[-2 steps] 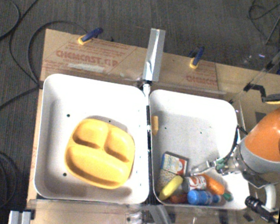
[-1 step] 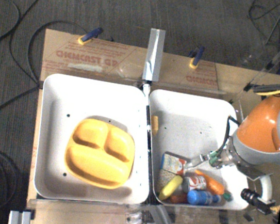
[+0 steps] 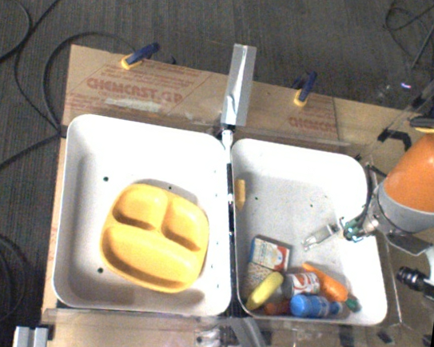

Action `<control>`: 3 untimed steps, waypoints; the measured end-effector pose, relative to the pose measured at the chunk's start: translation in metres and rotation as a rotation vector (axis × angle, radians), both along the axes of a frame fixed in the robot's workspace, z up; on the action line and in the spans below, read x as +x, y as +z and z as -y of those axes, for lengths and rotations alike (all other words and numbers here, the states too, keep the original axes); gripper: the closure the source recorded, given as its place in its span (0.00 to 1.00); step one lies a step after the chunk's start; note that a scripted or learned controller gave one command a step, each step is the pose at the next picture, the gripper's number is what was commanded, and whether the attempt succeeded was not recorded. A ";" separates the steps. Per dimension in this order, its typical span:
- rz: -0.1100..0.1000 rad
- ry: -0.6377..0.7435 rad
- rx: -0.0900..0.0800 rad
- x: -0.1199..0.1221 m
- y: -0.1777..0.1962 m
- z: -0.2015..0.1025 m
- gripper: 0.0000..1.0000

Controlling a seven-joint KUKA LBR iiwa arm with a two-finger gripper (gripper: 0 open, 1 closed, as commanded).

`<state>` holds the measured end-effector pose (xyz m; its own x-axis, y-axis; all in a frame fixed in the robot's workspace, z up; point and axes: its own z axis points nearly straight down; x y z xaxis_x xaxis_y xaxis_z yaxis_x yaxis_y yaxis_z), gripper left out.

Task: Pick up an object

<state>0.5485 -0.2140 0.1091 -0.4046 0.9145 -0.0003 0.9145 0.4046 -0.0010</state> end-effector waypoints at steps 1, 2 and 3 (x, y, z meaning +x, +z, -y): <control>0.013 0.068 0.008 -0.020 -0.019 0.000 0.00; 0.000 0.307 0.001 -0.064 0.042 -0.035 0.00; 0.002 0.304 0.002 -0.064 -0.004 -0.039 0.00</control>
<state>0.4849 -0.1754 0.1047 -0.6598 0.7514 0.0003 0.7514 0.6598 0.0017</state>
